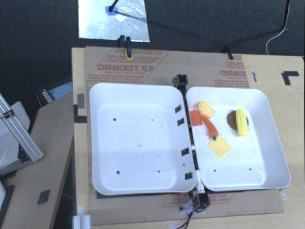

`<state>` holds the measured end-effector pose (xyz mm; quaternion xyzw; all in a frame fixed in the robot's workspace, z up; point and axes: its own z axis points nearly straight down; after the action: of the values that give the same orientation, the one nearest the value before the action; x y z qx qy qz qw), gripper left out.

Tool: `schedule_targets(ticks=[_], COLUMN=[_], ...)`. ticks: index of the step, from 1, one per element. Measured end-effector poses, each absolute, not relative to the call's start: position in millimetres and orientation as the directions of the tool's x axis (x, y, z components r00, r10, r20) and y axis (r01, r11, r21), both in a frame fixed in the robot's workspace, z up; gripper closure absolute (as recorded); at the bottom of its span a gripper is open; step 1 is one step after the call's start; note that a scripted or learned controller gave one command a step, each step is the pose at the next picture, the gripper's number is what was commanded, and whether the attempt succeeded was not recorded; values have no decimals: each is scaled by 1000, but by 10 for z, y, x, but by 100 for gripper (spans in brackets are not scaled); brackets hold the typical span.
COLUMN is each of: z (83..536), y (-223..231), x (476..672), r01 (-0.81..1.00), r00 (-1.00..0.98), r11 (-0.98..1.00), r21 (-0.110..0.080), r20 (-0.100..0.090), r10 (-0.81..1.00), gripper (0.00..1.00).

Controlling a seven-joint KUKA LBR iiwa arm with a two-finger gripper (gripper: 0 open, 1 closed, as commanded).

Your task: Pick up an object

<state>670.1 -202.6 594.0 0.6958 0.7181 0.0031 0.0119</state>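
The right bin [271, 142] holds several small toy foods. A yellow corn cob [241, 121] lies upright over a brown round piece [232, 119] near the bin's middle right. An orange-yellow lump [206, 109] sits at the upper left of that bin, with a red-orange flat piece [196, 118] beside it. A red carrot-like stick [211, 128] runs down from them to a flat yellow cheese slice [219, 148].
The left bin [102, 128] stands beside the right one, joined along a black clipped seam [187, 137]. Both rest on a cardboard sheet [143, 63] on the bench. A metal plate [112, 13] lies beyond, and an aluminium frame [19, 137] at the left.
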Motion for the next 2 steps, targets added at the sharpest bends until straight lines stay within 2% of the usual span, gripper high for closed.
schedule_targets(ticks=[2], z=[6178], y=[-2011], x=[6703], r01=[999], r00=[-42], r11=[42], r21=[29], r20=[-18], r10=[999], gripper=[100])
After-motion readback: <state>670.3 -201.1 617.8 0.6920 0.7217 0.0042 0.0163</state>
